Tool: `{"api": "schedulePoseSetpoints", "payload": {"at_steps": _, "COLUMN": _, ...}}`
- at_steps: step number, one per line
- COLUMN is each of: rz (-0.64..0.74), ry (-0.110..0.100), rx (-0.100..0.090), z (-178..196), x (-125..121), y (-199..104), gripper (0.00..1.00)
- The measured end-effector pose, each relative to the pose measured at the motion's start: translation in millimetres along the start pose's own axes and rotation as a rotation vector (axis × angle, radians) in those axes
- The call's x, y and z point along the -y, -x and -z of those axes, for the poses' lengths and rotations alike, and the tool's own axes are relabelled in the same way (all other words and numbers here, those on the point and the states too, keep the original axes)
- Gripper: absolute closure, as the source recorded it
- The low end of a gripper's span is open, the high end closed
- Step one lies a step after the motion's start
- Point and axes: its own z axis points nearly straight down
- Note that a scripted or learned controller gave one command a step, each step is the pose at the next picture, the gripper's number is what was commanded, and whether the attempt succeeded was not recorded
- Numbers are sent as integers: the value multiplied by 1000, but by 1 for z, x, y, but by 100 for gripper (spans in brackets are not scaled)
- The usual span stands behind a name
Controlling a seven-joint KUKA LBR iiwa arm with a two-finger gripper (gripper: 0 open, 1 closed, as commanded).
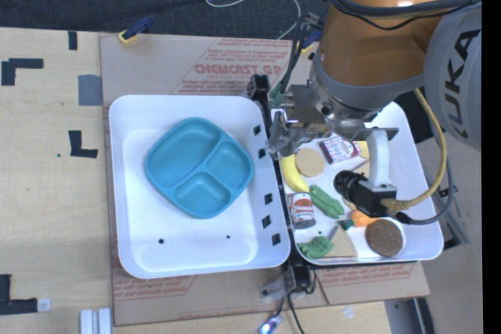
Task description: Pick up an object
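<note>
Seen from above at a slant, two shallow white bins sit side by side on a sheet of cardboard [227, 66]. The left bin [125, 192] holds one thing, a blue divided plate [200, 167], lying flat near its middle and turned at an angle. The right bin [419, 168] holds a crowd of small things. A banana [293, 174] lies along the bin's left wall, and a tan disc [310, 163] touches its right side. A purple and white packet [338, 149] lies just above and right of the disc. Below the banana lies a small can [302, 209], with a green pod [326, 200] just beside it. A green leafy piece [316, 248] and a beige slice [342, 244] lie at the bin's near edge. At the near right corner sits a brown round [384, 237], with a small orange piece [362, 219] close by. The grey arm [383, 12], with its broad orange band, reaches in from the right and covers the far part of the right bin. Its gripper [280, 138] hangs low over the wall between the two bins, just above the top end of the banana. From this view I cannot tell whether the gripper is open or closed, and nothing is seen held in it.
</note>
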Motion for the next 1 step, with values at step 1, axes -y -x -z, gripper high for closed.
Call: {"api": "schedulePoseSetpoints", "payload": {"at_steps": 1, "rz": -7, "ry": -1, "rx": 1, "z": -9, "x": 0, "y": 64, "gripper": 100}}
